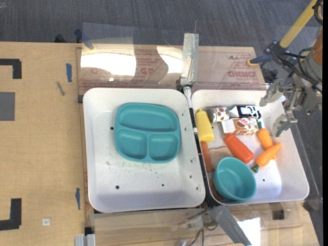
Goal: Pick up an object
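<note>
Where bins meet, yellow corn (205,126) lengthwise, upright.

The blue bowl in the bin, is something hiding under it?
The teal bowl sits in the right bin, and a brownish flat thing pokes out from behind its rim. How far that thing goes underneath is covered, and so is anything else beneath the bowl.

Teal plate (147,132), teal bowl (234,178), orange carrots (267,147).

Plywood bench (36,152) with black markings, grey carpet floor (154,4), bright glare
</note>
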Controlling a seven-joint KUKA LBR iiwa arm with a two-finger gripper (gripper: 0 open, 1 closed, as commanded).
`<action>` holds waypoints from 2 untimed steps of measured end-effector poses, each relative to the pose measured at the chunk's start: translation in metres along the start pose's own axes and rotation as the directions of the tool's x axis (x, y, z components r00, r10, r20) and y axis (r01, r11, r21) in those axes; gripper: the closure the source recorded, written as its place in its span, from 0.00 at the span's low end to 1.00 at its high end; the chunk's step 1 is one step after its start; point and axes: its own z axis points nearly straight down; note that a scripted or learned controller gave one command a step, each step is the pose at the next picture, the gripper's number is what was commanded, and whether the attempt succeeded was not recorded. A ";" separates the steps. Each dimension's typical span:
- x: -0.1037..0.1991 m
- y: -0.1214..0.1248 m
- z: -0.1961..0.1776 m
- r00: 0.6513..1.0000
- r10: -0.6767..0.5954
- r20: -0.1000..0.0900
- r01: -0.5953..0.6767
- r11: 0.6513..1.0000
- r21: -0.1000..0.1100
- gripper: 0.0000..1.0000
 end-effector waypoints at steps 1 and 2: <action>-0.004 -0.055 0.149 0.986 0.168 -0.015 -0.169 0.986 -0.002 0.00; 0.009 -0.072 0.196 0.963 0.270 0.003 -0.270 0.963 0.001 0.00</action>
